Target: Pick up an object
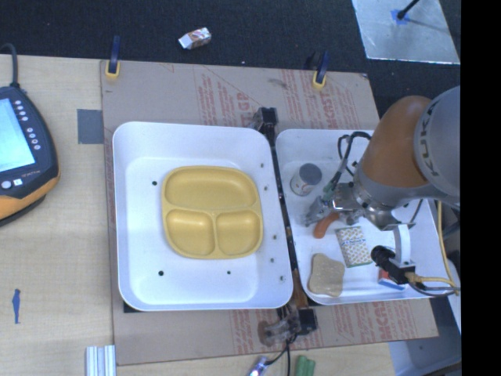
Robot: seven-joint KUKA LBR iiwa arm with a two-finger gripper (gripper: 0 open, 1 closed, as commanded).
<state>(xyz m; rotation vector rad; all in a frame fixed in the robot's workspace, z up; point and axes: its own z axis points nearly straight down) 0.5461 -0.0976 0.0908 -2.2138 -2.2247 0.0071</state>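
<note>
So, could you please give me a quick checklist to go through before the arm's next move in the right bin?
1. Gripper is over the right bin: ok.
2. A target lies within reach: ok, the orange object is just beside the gripper.
3. Whether anything is held: cannot tell, the wrist hides it.
4. Nearby things that could be bumped: not ok, the grey cup and patterned packet crowd the gripper.
5. Beige sponge clear of the gripper: ok.
6. Yellow divided plate sits alone in the left bin: ok.
</note>
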